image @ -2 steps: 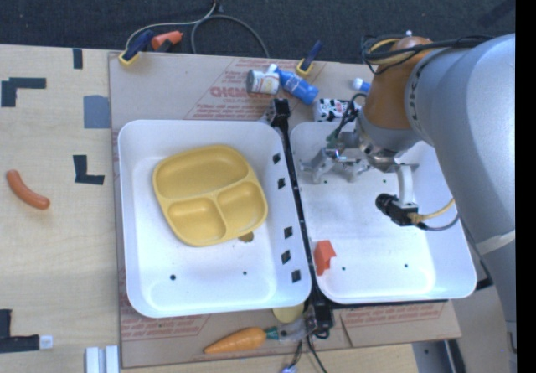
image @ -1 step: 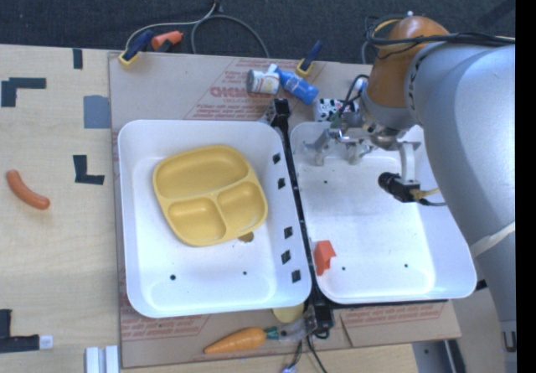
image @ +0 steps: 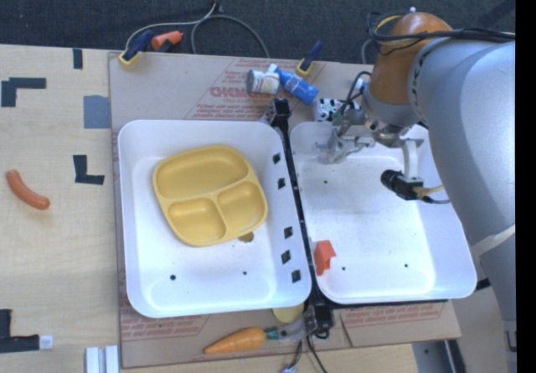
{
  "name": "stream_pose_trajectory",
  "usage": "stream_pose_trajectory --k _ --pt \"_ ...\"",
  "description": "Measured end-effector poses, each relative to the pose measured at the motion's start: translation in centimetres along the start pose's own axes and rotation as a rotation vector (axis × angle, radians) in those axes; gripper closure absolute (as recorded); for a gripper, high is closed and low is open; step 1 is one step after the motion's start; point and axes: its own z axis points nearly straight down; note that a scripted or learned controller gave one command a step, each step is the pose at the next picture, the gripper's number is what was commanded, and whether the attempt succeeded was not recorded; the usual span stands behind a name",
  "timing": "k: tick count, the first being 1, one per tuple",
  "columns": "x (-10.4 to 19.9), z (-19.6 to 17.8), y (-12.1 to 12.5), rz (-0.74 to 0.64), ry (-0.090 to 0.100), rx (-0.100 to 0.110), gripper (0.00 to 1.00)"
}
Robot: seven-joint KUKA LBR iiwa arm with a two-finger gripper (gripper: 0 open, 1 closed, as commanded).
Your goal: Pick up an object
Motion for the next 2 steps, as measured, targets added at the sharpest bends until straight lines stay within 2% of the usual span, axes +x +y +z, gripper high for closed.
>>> stream_pose_trajectory --k 1,2 --pt "0.0 0.1 0.0 0.0 -0.001 0.001 0.0" --pt "2.0 1.1 -0.4 0.002 0.0 0.002 0.0"
